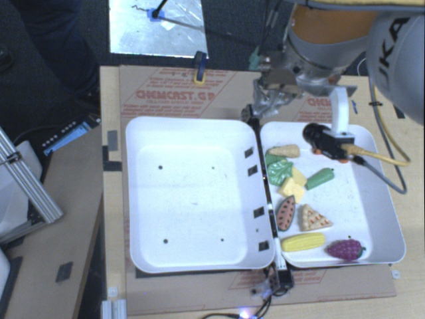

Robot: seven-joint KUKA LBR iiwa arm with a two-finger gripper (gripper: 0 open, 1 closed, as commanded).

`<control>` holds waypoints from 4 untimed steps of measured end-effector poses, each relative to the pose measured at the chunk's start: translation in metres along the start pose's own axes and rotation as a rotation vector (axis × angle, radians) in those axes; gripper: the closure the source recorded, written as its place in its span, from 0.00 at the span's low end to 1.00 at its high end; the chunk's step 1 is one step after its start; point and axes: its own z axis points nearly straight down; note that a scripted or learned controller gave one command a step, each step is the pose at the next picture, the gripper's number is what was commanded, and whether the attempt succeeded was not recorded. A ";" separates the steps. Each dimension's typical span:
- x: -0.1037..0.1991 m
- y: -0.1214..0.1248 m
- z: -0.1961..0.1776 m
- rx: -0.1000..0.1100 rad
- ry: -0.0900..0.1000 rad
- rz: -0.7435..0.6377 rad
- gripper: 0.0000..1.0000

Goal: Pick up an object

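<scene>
The right bin (378,205) holds several toy foods. A tan bread piece (284,151) lies at the back, with a green leafy piece (279,171) just in front of it. Beside these are a yellow cheese block (292,188) and a green pod (321,178). Nearer the front lie a watermelon slice (285,212), a pizza slice (313,218), a corn cob (303,242) and purple grapes (344,248). My gripper (267,106) hangs over the back edge of the bins near the divider, above and behind the bread piece. I see nothing held in it.
The left bin (192,191) sits beside the right one, with black clips along the shared divider (264,185). A black device on a white bracket (327,139) hangs from the arm over the back of the right bin. A yellow cable trails to the right.
</scene>
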 end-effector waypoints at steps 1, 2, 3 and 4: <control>0.030 -0.014 -0.067 0.002 0.000 0.004 1.00; 0.055 -0.029 -0.131 0.002 0.000 0.005 1.00; 0.082 -0.071 -0.126 0.011 -0.003 0.007 1.00; 0.123 -0.082 -0.127 0.009 -0.001 0.005 1.00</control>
